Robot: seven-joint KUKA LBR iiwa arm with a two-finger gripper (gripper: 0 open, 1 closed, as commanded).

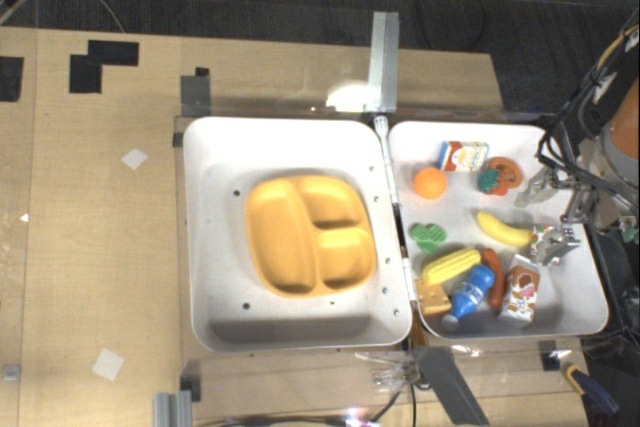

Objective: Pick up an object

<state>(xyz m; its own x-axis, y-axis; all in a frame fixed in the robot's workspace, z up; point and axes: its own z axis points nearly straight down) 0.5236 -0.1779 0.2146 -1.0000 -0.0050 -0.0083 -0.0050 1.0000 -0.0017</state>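
Note:
The right bin (590, 310) holds several toys: an orange ball (430, 183), a small carton (462, 156), an orange and green piece (499, 175), a banana (503, 230), a green piece (429, 236), a corn cob (450, 265), a blue bottle (470, 295), a red sausage (493, 275) and a juice carton (520, 292). My gripper (549, 213) hangs over the bin's right side, just right of the banana. It is open, with one finger near the orange and green piece and the other near the juice carton. Nothing sits between the fingers.
The left bin (215, 315) carries a yellow divided plate (310, 233). A metal post (384, 65) rises behind the wall between the bins. Dark cables (585, 105) hang along the arm at the right.

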